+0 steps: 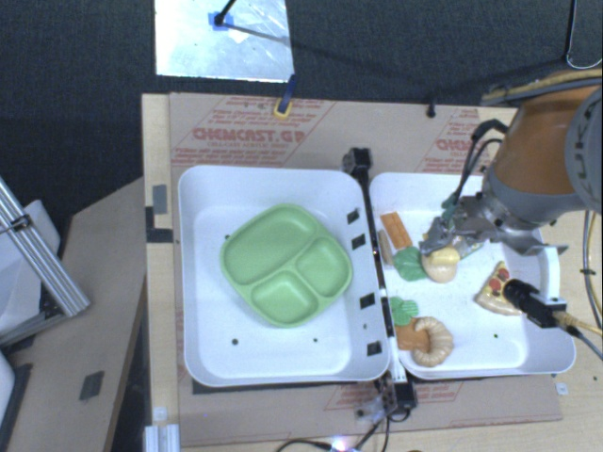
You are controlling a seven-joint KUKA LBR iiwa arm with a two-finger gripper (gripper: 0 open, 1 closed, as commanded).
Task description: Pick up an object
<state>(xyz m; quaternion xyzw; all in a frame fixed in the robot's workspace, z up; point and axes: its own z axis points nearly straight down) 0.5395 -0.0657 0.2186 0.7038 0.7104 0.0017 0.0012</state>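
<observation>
Surface (pixel 236 125): brown board carrying two white bins, left bin (pixel 203 281) and right bin (pixel 537 351).
Room: dark carpet, silvery sheet (pixel 226 26).
Cream object (pixel 441 264): right bin, under jaws (pixel 439 243).
Jaws: state cannot be told.
Green tray (pixel 286 265): left bin.

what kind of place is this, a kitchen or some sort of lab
Most likely a robot test bench in a lab, not a kitchen. A robot arm reaches over two white bins on a board, the food such as the pizza slice looks like toys, and cables run across the dark floor.
</observation>
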